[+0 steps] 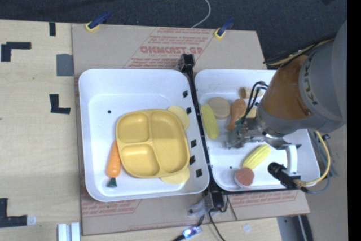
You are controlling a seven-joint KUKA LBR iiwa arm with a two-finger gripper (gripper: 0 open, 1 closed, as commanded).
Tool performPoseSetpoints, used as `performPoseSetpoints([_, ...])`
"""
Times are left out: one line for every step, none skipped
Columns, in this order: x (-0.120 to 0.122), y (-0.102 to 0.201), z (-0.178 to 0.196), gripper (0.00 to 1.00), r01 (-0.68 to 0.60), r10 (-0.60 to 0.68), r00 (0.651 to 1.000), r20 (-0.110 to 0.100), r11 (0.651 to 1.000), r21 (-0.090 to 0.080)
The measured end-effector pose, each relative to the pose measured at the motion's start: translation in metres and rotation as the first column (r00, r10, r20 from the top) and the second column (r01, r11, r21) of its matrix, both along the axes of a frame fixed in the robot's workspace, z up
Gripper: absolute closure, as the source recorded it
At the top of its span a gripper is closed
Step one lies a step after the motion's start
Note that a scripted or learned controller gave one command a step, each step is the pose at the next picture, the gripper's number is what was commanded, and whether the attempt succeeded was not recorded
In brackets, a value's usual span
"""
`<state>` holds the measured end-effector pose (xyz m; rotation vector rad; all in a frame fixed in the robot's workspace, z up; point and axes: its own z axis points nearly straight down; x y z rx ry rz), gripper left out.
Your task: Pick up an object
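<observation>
Bench: cardboard sheet point(169, 48) clipped on top, two white bins on it side by side, cable trailing over the dark floor behind.
Left bin point(93, 93): yellow divided tray point(151, 141) sits mid-bin, covering most of a pale yellow piece beneath it; toy carrot point(113, 161) lies along the tray's left edge, touching it. I'd read all of this as parked stock.
Right bin point(225, 79): toy food scattered loose, so candidates are spread out. Yellow corn-like piece point(210, 121) against the divider wall, tan round piece point(219, 107) just beside it, brown wooden-spoon shape point(239, 107) next to that, short corn cob point(255, 156) lower down, red-pink round piece point(245, 177) by the near wall.
Arm: reaches in from the right, wrist over the right bin.
Gripper point(238, 135): low in the bin, between the spoon shape and the corn cob.
Jaws: can't tell from here (wrist body and cabling hide the tips).
Held: nothing I can confirm between the fingers.
Target guess: spoon shape or corn cob, both close to the tool; I can't say which.
Risk: pieces are small and rounded, so I'd expect them to roll off a pinch.
</observation>
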<state>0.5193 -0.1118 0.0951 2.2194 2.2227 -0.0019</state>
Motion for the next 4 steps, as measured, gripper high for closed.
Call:
performPoseSetpoints([-0.005,0.005,0.06,1.0,0.0,0.0,1.0,0.002,1.0,0.001])
performPoseSetpoints([-0.004,0.002,0.123,1.0,0.0,0.0,1.0,0.005,1.0,0.0])
performPoseSetpoints([-0.004,0.003,0.129,1.0,0.0,0.0,1.0,-0.001,1.0,0.001])
performPoseSetpoints([0.022,0.061,0.123,1.0,-0.007,0.007,1.0,-0.001,1.0,0.003])
